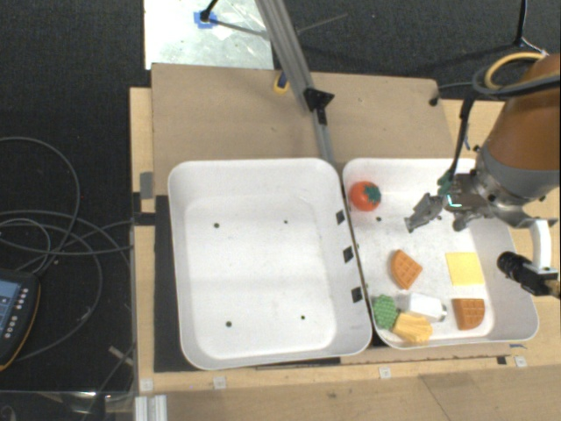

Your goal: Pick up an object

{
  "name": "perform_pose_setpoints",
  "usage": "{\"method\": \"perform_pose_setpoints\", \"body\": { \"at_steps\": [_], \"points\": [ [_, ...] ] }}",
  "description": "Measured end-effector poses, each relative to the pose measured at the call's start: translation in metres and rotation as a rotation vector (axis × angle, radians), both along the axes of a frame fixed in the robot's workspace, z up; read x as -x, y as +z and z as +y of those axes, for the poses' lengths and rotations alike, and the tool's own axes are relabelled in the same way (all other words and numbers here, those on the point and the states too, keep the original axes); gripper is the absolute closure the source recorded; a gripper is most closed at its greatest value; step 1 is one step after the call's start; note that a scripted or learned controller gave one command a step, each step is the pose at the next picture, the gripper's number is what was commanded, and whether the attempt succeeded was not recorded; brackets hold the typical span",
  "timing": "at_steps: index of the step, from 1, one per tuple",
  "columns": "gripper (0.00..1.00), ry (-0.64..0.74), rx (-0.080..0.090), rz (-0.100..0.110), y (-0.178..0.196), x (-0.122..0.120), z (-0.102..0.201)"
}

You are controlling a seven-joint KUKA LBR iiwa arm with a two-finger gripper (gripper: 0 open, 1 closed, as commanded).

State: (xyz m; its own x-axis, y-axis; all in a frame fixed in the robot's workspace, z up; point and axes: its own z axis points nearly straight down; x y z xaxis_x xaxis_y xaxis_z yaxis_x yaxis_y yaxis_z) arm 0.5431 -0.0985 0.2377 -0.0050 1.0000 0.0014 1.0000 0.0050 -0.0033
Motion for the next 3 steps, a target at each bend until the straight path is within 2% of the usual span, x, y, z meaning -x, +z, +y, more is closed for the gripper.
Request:
{"method": "perform_pose_setpoints", "body": {
  "at_steps": [1,2,3],
  "points": [
    [0.0,-0.002,0.001,-0.005,0.002,-0.001,0.0],
    [0.0,-0.004,0.0,0.0,-0.043,0.0,0.008],
    [0.0,-0.004,0.0,0.001,-0.104,-0.005,0.008]
  ]
}}
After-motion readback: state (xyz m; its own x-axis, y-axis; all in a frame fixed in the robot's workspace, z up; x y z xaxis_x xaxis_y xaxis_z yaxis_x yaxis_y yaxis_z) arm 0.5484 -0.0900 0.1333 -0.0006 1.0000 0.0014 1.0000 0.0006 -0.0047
